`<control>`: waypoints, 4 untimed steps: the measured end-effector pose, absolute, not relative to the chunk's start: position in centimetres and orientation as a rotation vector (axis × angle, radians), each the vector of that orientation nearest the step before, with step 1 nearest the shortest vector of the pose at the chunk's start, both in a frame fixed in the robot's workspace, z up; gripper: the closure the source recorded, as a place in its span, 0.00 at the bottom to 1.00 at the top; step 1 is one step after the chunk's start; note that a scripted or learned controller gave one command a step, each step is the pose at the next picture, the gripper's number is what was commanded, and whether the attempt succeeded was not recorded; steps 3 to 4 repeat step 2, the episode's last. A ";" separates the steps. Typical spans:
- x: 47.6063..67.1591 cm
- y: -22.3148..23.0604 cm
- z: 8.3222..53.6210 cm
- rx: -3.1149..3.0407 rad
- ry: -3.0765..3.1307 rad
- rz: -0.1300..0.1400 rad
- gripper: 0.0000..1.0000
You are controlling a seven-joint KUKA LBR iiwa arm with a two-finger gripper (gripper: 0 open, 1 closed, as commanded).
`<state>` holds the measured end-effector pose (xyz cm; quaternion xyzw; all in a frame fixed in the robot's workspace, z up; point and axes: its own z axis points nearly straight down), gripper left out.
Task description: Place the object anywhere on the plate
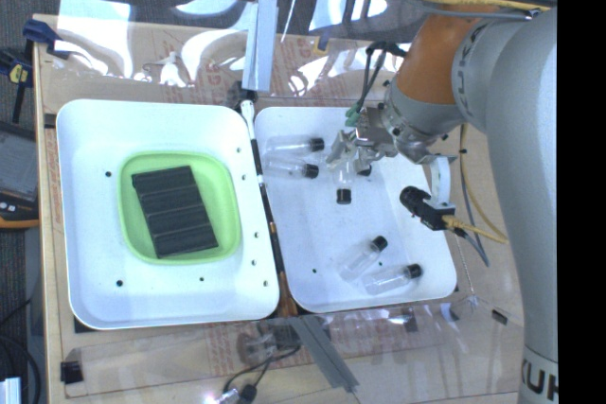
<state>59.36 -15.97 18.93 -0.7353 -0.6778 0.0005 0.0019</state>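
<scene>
Bench [142,350]: light wood-toned top, glossy glare along its far edge. Two shallow white bins rest directly on it, side by side, rims nearly touching. The right bin [312,289] lies under the gripper [352,161]; the left bin [85,289] sits well off to the gripper's left in the picture. A grey upright strip [258,43] stands at the far end of the seam between the bins. Cables [248,383] lie on the bench's near edge, below the seam.
</scene>
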 end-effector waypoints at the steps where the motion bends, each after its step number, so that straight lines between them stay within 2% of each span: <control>1: 59.4 -16.0 18.9 -2.307 -2.127 0.002 0.00; 2: 60.1 -19.3 20.8 -2.231 -2.208 0.003 0.00; 4: 60.1 -19.3 20.8 -2.231 -2.208 0.003 0.00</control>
